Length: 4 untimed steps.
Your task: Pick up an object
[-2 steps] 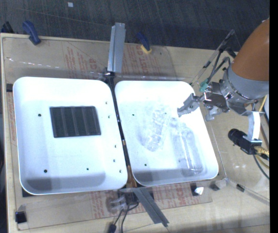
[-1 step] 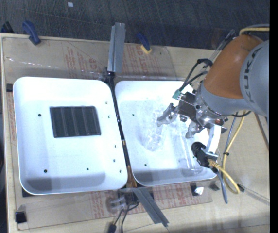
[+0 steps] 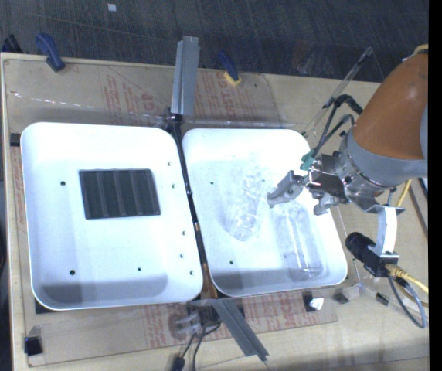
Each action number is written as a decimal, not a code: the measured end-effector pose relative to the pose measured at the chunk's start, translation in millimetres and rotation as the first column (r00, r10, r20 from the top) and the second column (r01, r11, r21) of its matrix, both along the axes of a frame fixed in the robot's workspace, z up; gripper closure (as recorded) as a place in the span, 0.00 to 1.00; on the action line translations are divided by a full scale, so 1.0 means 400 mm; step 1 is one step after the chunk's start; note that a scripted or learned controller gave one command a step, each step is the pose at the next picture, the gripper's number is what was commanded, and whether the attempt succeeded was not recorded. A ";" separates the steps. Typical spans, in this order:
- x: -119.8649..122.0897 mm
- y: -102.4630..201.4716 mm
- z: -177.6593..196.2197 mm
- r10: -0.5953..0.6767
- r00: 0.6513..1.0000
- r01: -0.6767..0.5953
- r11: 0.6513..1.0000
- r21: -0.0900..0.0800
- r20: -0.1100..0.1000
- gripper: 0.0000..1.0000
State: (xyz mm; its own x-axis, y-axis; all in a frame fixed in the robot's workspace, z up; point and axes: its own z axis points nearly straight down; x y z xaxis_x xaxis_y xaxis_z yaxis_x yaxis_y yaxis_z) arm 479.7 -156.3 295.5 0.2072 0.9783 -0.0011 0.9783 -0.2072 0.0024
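The grey arm with the orange band (image 3: 395,118) reaches in from the right over the right-hand shallow white bin (image 3: 205,207). Its end effector (image 3: 298,194) hangs above the right part of that bin, with its two metal fingers spread apart: one finger (image 3: 284,188) points left toward the bin's middle, the other sits near the bin's right wall. Nothing shows between them.

Two see-through plastic things lie on the floor of this bin. A clear crumpled plastic bottle (image 3: 246,203) lies near the bin's middle, just left of the left finger and slightly lower in the view; whether the finger touches it cannot be told. A second clear, smooth plastic bottle (image 3: 301,246) lies lengthwise toward the bin's near right corner, below the end effector in the view.

The left-hand shallow white bin (image 3: 43,207) sits beside the right one on the wooden desk (image 3: 90,91), and a dark grey ribbed rectangular panel (image 3: 119,193) shows in its upper middle. Blue clamps (image 3: 49,51) grip the desk's far edge.
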 end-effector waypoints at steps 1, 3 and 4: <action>0.002 0.000 0.025 0.005 1.000 -0.005 1.000 -0.001 0.000 1.00; 0.083 -0.038 0.006 -0.017 1.000 0.017 1.000 0.002 -0.003 1.00; 0.133 0.143 0.056 -0.057 0.998 0.057 0.998 0.002 -0.003 1.00</action>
State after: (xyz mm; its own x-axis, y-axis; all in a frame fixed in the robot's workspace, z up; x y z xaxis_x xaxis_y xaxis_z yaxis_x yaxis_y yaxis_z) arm 533.1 -99.2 318.0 0.2627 0.9649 0.0002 0.9649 -0.2627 -0.0014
